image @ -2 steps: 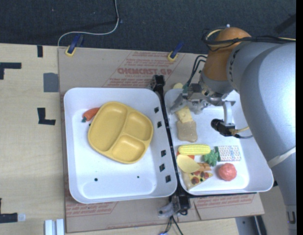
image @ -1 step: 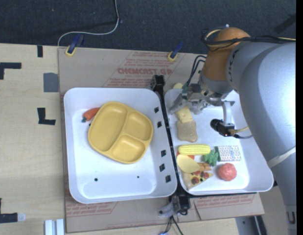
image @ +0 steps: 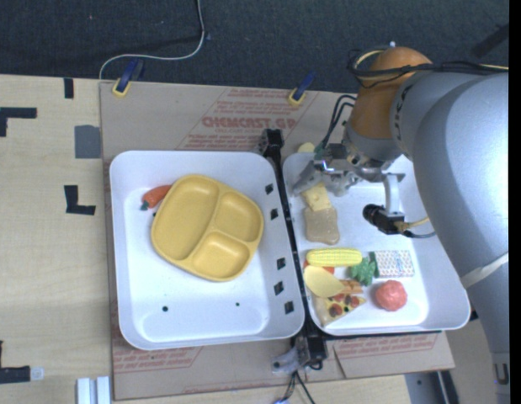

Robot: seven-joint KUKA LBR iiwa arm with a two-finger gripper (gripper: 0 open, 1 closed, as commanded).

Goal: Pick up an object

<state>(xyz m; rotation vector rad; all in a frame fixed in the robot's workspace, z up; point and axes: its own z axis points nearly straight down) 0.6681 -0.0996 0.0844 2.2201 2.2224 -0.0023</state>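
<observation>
End effector (image: 321, 175) sat low over the right bin's (image: 445, 305) far corner, opening unreadable at this angle, with a yellow cheese block (image: 317, 199) and tan bread slice (image: 321, 223) just below it, likely the target, nothing visibly gripped.

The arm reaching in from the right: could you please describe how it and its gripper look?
The arm is bulky, rounded and light grey, with an orange band above the wrist. Thin black cables loop around the wrist. The gripper is a small grey metal piece, and a black fitting projects beside it.
</observation>
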